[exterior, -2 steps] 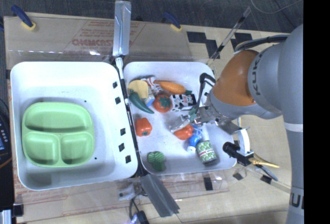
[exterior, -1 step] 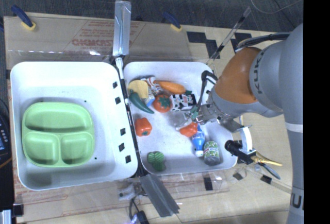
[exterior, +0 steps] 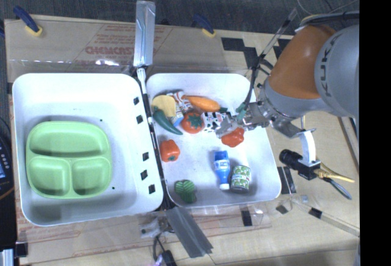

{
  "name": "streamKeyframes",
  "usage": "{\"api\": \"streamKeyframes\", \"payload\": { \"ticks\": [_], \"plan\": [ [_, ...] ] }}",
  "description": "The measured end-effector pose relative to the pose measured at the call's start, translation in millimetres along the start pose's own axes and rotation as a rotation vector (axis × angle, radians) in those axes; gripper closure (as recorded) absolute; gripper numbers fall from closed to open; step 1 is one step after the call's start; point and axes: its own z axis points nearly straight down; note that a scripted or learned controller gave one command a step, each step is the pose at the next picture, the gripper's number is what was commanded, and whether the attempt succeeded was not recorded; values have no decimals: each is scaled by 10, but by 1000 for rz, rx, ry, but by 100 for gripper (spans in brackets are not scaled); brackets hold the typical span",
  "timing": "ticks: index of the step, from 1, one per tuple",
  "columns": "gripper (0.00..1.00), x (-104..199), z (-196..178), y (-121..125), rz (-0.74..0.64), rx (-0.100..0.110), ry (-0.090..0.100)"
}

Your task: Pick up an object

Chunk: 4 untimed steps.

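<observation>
Right bin [exterior: 264, 155]: my gripper [exterior: 235, 119] is low over its middle.
Fingers: I cannot tell whether they are apart or together.
Red toy [exterior: 233, 137]: lies just beneath the fingertips; contact unclear.
Neighbours: black-and-white toy [exterior: 212, 120] beside the gripper, tomato [exterior: 192, 123], carrot [exterior: 202, 103].
Left bin [exterior: 18, 136]: green divided tray [exterior: 68, 159].

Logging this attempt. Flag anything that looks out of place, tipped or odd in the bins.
Nothing looks spilled or damaged. The toys crowd the right bin in a loose jumble, the blue bottle lying on its side, while the left bin holds a green divided tray.
</observation>
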Motion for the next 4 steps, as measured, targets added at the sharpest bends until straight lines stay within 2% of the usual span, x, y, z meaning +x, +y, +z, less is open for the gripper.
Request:
{"api": "streamKeyframes", "payload": {
  "ticks": [1, 2, 3, 4],
  "plan": [
    [100, 92, 337, -268, -156, 3, 2],
    [0, 90, 336, -268, -156, 2, 1],
    [0, -530, 216, 434, -91, 1, 0],
    [0, -495, 901, 787, -158, -19, -10]
  ]
}}
